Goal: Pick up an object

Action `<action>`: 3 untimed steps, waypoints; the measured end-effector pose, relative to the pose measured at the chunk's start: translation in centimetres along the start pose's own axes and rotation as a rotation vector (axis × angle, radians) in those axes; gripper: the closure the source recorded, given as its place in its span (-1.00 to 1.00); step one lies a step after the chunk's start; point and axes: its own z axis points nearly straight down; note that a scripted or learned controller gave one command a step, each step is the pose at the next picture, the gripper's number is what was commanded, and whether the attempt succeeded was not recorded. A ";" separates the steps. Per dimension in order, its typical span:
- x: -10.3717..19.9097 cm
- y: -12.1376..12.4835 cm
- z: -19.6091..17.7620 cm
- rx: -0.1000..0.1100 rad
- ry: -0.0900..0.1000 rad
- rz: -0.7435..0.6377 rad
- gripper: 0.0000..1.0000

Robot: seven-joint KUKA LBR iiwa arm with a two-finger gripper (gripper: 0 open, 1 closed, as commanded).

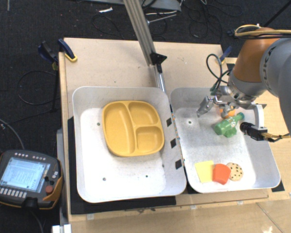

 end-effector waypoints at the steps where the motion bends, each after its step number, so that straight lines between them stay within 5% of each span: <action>1: -0.1 0.2 -1.5 -0.009 -0.002 0.001 1.00; 2: -0.2 0.5 -7.9 -0.015 -0.003 -0.001 1.00; 3: -0.1 0.6 -8.0 -0.009 -0.001 -0.001 1.00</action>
